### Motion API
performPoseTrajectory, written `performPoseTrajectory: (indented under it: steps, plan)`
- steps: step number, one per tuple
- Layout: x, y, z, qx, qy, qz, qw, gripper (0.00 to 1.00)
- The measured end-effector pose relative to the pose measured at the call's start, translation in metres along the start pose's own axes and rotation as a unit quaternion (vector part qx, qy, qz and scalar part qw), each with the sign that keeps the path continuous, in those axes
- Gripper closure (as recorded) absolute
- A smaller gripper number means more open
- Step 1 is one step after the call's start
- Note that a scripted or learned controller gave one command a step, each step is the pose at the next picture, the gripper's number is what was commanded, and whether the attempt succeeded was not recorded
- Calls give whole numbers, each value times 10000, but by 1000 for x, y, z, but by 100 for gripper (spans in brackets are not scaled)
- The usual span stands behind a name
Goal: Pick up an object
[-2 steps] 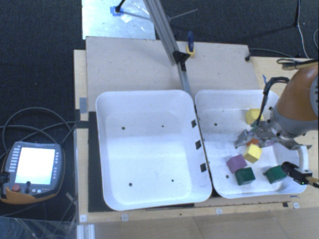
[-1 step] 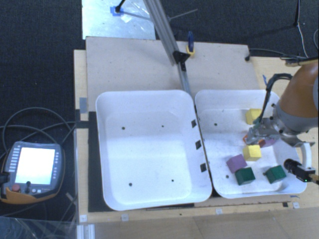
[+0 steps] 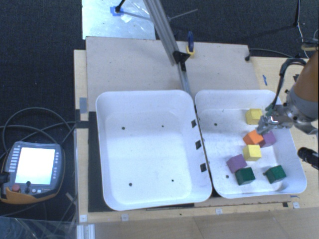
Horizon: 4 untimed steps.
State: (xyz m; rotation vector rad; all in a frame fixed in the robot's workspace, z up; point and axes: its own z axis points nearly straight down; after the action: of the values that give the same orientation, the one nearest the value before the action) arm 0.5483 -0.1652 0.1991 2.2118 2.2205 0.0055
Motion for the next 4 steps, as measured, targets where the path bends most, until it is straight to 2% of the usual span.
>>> performPoseTrajectory:
  steps: [1, 2, 3, 4]
  plan:
    - [-3, 4, -65, -8, -2, -5, 10000, 100]
    - [-4, 5, -63, 21, 4, -2, 10000, 100]
    - [39, 28, -52, 21, 12, -27, 10000, 100]
    - [99, 45, -55, 17, 22, -37, 10000, 100]
